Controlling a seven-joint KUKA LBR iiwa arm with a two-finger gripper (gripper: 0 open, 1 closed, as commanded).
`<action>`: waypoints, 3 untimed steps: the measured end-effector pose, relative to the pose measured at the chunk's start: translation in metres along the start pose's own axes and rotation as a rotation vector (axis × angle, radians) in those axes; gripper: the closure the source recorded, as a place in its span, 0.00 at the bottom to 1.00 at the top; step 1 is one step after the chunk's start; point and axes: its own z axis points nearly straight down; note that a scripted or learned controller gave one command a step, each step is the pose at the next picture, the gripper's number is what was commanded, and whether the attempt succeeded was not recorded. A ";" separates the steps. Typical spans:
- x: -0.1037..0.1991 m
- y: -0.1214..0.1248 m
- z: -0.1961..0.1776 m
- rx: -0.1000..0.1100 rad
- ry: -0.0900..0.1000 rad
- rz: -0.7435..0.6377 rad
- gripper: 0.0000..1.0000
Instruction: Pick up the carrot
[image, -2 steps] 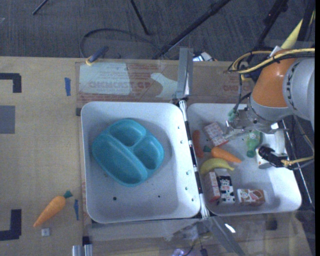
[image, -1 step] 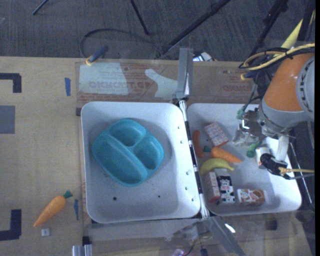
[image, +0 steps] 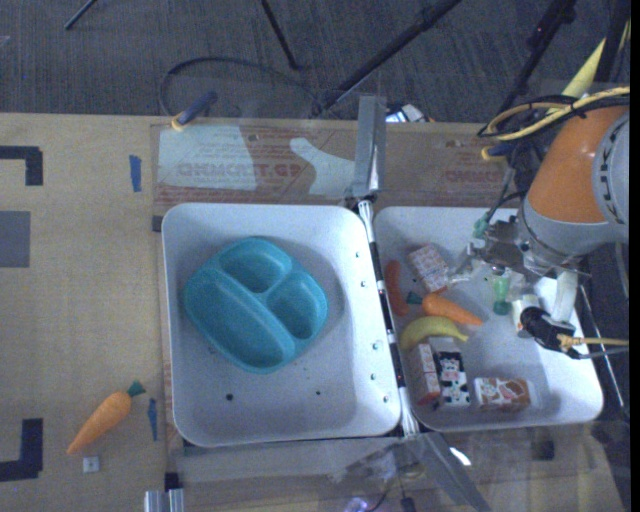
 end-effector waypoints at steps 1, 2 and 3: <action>0.004 -0.034 0.053 -0.028 -0.001 -0.430 0.00; 0.003 -0.033 0.043 -0.030 0.000 -0.427 1.00; 0.078 -0.017 -0.027 -0.003 -0.001 -0.293 1.00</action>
